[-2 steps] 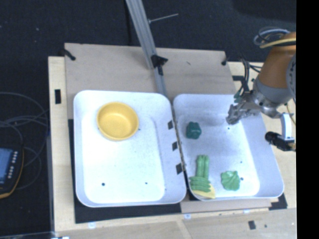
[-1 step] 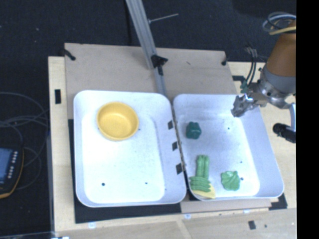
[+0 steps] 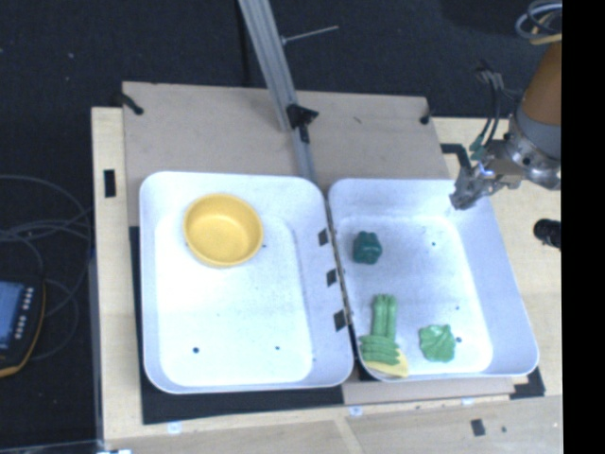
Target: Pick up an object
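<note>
Two white bins sit side by side on a pale counter [image 3: 397,428] against dark floor. At frame right the pincer [image 3: 466,195] hangs over the right bin [image 3: 501,282], upper corner; whether it is apart or together I cannot tell. Nothing is in it. Nearest is a small dark green lump [image 3: 367,248], upper left of that bin, probably light and slightly soft; best taken across its middle
</note>
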Controlling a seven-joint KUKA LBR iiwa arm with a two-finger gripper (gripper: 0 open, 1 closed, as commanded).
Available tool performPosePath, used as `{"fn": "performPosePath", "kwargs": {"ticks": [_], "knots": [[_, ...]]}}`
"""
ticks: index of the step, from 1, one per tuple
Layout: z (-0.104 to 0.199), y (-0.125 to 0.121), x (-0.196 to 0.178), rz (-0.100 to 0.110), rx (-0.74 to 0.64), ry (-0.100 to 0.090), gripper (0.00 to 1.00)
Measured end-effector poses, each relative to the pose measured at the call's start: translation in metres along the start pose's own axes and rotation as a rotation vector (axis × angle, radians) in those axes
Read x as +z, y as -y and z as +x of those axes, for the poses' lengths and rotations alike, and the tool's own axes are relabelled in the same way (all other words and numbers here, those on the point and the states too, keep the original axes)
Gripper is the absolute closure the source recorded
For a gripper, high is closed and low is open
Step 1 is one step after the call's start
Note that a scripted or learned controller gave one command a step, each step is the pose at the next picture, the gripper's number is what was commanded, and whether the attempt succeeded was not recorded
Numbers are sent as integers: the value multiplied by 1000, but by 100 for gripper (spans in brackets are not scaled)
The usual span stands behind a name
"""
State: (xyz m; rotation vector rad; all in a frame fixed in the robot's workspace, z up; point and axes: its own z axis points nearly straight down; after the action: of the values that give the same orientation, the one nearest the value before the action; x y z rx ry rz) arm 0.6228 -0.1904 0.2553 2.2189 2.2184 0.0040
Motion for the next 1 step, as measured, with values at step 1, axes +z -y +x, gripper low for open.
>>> {"fn": "performPosePath", "kwargs": {"ticks": [1], "knots": [[49, -6, -7, 3, -4, -2, 100]]}}
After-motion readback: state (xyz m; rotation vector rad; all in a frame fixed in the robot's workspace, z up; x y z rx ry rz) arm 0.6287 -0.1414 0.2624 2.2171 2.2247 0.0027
